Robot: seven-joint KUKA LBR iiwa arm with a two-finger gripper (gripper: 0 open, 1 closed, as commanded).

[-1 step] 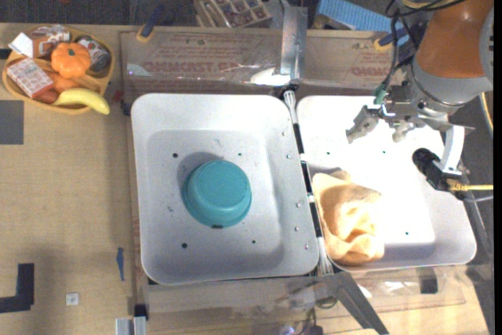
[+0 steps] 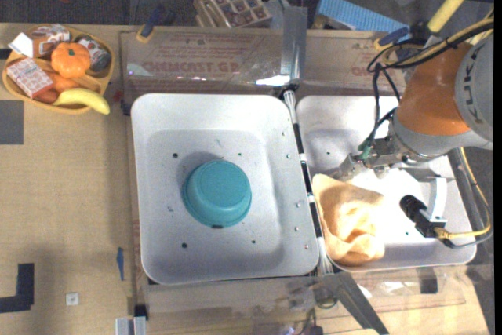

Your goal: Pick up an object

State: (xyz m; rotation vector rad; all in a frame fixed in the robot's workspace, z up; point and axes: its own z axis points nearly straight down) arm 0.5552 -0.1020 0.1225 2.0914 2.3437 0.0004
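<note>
My grey-and-orange arm [image 2: 439, 102] hides part of the right shallow white bin [image 2: 329, 121]. A round teal bowl [image 2: 218, 193] sits upside down in the left shallow white bin [image 2: 157, 129]. A crumpled yellow cloth [image 2: 351, 220] lies just below my jaws [image 2: 362, 162]; their opening I cannot tell.

A bowl [image 2: 218, 193] sits in the left bin [image 2: 157, 129]; a cloth [image 2: 351, 220] lies in the right bin [image 2: 329, 121], the gripper [image 2: 354, 165] just above it

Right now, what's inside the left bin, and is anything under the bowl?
The left bin holds one teal bowl, lying upside down near the middle. Whatever might sit beneath the bowl is covered, so I cannot tell. The yellow cloth lies in the right bin.
</note>
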